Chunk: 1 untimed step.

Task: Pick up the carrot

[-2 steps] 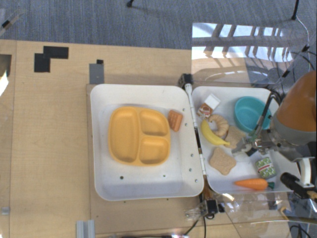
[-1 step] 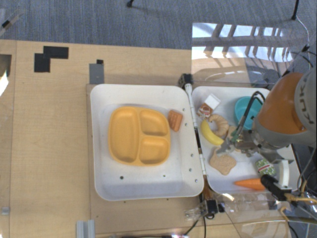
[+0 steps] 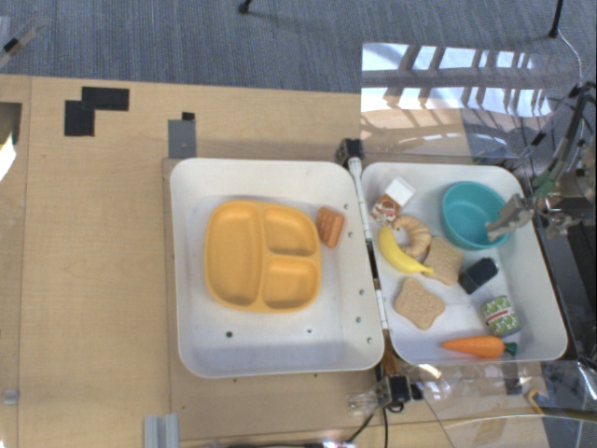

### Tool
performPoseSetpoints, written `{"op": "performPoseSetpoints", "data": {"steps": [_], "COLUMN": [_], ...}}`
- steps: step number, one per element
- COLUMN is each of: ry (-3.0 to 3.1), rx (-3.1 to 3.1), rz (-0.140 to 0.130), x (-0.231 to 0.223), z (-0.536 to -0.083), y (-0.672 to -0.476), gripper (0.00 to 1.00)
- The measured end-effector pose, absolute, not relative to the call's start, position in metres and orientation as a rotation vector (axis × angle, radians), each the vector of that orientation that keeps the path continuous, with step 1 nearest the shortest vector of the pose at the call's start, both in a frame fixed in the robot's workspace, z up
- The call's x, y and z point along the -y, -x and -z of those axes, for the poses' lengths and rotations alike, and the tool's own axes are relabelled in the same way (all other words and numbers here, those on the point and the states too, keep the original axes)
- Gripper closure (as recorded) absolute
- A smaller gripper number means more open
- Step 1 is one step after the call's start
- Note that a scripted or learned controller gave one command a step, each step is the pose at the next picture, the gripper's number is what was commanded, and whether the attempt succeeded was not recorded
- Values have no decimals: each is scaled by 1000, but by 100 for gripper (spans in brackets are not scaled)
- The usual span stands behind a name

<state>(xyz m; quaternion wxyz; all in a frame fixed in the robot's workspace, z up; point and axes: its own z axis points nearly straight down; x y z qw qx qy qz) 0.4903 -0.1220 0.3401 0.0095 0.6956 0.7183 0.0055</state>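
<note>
Nearest the camera, the carrot (image 3: pixel 474 346) lies in the right bin (image 3: pixel 558 343), close to that bin's near wall, with its orange body tapering toward the divider between the bins and its green stub toward the arm's side. Its long axis runs roughly along the near wall, almost level across the picture.

From the hand (image 3: pixel 511 216), which sits at the far-right part of the same bin beside the teal bowl (image 3: pixel 471 213), the carrot lies toward the camera and slightly toward the divider, well apart from it. Between the two sit a black block (image 3: pixel 478 274) and a small green-and-white can (image 3: pixel 501 315); the can is just beside the carrot's stub end. A slice of toast (image 3: pixel 418 303) and a banana (image 3: pixel 401 253) lie further toward the divider.

Whether the hand is apart or together I cannot tell; it shows as a blurred grey shape over the bowl's rim, and nothing is visibly between its tips.

Judging from this, the next move calls for travel toward the near wall, then closing across the carrot's narrow width, clear of the can.

Beyond the divider, the left bin (image 3: pixel 280 353) holds a yellow divided plate (image 3: pixel 261 255) and a small orange-brown food piece (image 3: pixel 329 226).
</note>
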Motion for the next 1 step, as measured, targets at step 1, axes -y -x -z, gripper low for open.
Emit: {"op": "performPoseSetpoints", "data": {"steps": [1], "ry": [-1830], "rx": [-2553], "rz": [0], "x": [136], "z": [-185], "y": [-487], "gripper": [0]}}
